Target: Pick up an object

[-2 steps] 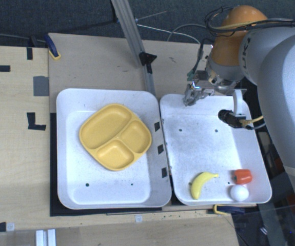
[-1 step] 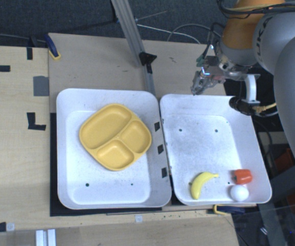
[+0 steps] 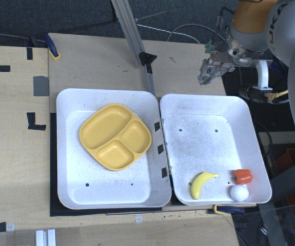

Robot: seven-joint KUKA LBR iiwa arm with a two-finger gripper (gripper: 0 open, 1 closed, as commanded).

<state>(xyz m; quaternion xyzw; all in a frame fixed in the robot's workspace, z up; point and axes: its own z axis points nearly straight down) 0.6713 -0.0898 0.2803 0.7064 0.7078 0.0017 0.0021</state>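
A yellow divided plate (image 3: 115, 136) lies in the left bin (image 3: 70, 188). In the right bin (image 3: 209, 137), near its front edge, rest a yellow banana (image 3: 200, 183), a small orange-red object (image 3: 243, 176) and a white ball (image 3: 239, 192). My gripper (image 3: 208, 75) hangs above the bench behind the right bin's far edge, well away from all of these. Nothing shows between its fingers, and whether they stand apart is too small to tell.
A slanted metal pole (image 3: 129, 27) crosses the bench behind the bins, ending at the gap between them. Cables (image 3: 188, 32) run along the back right. Black tape marks (image 3: 34, 121) sit on the wooden surface to the left.
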